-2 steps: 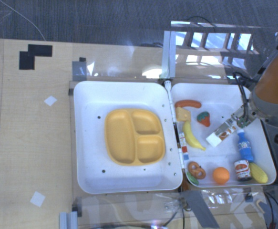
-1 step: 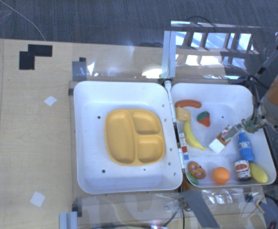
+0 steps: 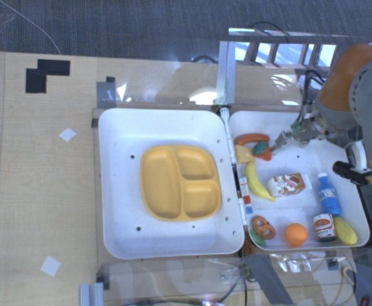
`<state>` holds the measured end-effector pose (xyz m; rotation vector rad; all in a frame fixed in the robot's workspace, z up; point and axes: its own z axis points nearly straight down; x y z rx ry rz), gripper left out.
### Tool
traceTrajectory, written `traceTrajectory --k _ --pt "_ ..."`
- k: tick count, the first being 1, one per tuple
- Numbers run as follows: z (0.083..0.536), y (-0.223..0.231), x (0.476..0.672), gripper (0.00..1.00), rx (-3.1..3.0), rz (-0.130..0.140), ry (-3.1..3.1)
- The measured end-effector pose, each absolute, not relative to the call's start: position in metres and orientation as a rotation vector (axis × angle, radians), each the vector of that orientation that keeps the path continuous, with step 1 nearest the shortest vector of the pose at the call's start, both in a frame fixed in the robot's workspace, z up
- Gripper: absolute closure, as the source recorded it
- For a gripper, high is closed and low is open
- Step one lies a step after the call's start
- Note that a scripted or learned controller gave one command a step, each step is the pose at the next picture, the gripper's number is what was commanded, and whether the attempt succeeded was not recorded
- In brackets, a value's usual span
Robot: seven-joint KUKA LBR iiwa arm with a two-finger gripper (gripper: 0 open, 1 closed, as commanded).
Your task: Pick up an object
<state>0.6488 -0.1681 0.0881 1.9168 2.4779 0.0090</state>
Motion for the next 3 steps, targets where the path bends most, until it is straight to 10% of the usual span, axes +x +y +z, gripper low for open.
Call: traceTrajectory --k 1,2,3 --pt "0.088 -0.197 0.648 0.0 2.057 0.007 2.363" --pt "0.108 -0.207 0.573 0.0 1.932 0.003 2.468" --pt "0.088 -0.205 0.578 0.0 1.456 0.004 2.774"
